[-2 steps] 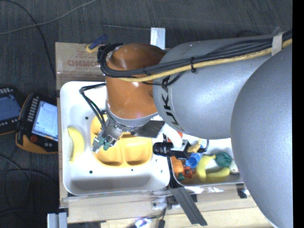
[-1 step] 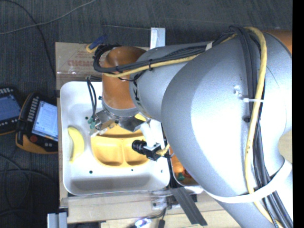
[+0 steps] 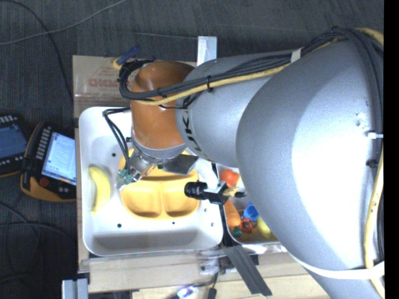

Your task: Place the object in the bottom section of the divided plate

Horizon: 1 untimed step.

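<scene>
A yellow divided plate [image 3: 159, 199] lies in the left white bin [image 3: 149, 240], its sections facing the near edge. A yellow banana [image 3: 98, 185] rests on the bin floor just left of the plate. The arm's orange band [image 3: 156, 114] and wrist hang directly over the plate's far part and hide it. My gripper [image 3: 128, 174] pokes out under the wrist at the plate's far left corner, between banana and plate; something small and greenish shows there, and I cannot tell what it is. A black fitting [image 3: 206, 192] juts out over the plate's right rim.
The right bin [image 3: 249, 240] holds several small toys, orange, blue and yellow, mostly covered by the big grey arm [image 3: 299, 148]. A teach pendant [image 3: 53, 164] lies on the floor at left. Cardboard [image 3: 100, 76] sits behind the left bin.
</scene>
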Available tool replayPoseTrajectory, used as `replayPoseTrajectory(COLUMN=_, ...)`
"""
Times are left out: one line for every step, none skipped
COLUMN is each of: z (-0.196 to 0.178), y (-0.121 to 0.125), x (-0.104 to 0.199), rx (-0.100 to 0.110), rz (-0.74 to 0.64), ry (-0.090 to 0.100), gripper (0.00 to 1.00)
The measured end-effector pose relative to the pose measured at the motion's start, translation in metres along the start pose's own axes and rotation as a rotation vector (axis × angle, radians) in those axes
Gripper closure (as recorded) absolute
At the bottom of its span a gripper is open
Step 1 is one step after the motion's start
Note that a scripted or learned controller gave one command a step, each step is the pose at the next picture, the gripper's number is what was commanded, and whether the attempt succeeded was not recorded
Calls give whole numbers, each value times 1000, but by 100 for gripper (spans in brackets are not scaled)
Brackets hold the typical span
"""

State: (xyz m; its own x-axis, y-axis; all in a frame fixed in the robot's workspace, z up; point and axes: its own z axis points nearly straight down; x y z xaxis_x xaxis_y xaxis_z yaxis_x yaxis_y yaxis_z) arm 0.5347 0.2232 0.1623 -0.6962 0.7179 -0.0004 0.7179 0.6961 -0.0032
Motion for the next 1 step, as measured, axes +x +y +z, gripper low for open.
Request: replayPoseTrajectory(z=31, y=25, x=-25, rx=-1, rz=-337, ry=-1, gripper=100)
